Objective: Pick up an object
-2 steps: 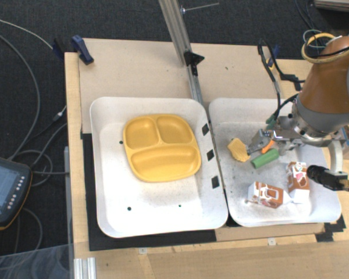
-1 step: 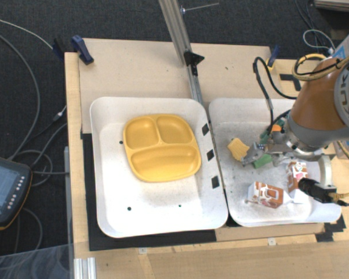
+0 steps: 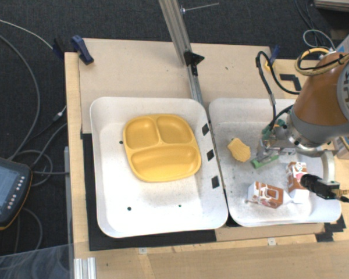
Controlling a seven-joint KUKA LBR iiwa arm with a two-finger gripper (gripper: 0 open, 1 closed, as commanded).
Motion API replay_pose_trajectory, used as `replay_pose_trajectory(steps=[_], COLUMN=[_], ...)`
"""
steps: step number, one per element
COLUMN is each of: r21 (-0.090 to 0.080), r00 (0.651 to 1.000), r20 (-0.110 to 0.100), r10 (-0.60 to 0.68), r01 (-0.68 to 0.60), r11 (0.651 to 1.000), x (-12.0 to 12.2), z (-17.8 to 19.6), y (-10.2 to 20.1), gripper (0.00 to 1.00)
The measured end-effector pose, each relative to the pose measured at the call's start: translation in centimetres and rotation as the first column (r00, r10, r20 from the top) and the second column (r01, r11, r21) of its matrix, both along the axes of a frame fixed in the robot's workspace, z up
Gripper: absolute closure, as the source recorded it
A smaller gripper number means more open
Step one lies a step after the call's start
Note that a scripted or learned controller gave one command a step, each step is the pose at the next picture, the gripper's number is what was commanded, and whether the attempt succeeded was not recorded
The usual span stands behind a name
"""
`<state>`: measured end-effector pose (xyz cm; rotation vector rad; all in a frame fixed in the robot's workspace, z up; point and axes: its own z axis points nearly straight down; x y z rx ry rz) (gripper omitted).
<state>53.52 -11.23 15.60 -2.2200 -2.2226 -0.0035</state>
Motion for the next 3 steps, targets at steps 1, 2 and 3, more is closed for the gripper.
replay_pose_trajectory(steps=[1,2,3], r21=[-0.003,-0.003,0.0], r00=[1.0,1.0,1.0], r20=[0.007,0.005,-0.001], r10=[0.001,0.001,0.005], r01=[-0.001,-0.001,-0.005], r11=[1.0,1.0,1.0], x=[0.7,0.8,2.3], z=[6.0,10.0,8.7], y=[0.8,0.8,5.7], gripper=[1.0,1.0,1.0])
